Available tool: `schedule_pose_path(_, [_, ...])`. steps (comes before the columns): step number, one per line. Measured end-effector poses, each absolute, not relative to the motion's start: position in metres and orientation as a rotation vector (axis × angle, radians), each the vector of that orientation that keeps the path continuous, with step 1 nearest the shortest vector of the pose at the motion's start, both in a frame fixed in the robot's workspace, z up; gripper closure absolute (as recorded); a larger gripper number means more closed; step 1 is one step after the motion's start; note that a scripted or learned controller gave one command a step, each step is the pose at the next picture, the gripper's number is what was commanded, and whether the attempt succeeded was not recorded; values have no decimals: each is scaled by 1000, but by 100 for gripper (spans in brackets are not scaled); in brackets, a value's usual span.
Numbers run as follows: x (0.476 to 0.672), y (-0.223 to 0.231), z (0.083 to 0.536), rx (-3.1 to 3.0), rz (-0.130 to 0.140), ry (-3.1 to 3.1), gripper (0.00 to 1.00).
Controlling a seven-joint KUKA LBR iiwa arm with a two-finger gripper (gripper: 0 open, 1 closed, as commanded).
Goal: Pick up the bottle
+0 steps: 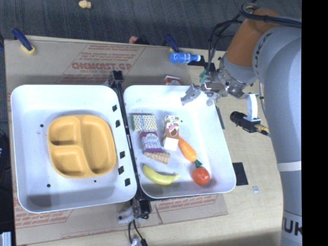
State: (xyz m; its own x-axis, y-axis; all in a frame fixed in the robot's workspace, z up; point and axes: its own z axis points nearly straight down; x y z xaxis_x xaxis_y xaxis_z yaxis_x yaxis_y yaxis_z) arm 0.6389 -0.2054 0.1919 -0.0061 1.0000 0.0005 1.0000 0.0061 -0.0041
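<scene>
The bottle point(171, 131) lies in the right bin point(220, 152), near its middle. It is small, with a brown and white label and a white cap pointing toward the front. My gripper point(199, 97) hangs over the bin's back right corner, up and to the right of the bottle and apart from it. Its two fingers point(188, 97) are spread open with nothing between them.
Around the bottle lie a green patterned box point(144, 122), a purple packet point(150, 140), a wafer point(159, 158), a carrot point(187, 150), a tomato point(201, 175) and a banana point(159, 175). The left bin point(25, 101) holds a yellow divided plate point(82, 145). A blue clamp point(182, 58) sits behind the bins.
</scene>
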Motion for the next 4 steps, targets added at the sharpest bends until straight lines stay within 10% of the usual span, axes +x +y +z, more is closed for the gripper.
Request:
schedule_pose_path(1, [639,-205,202,-2205,6,-2231,100])
schedule_pose_path(3, [508,-159,161,-2481,7,-1916,100])
schedule_pose_path(4, [476,-183,227,-2442,3,-1973,100])
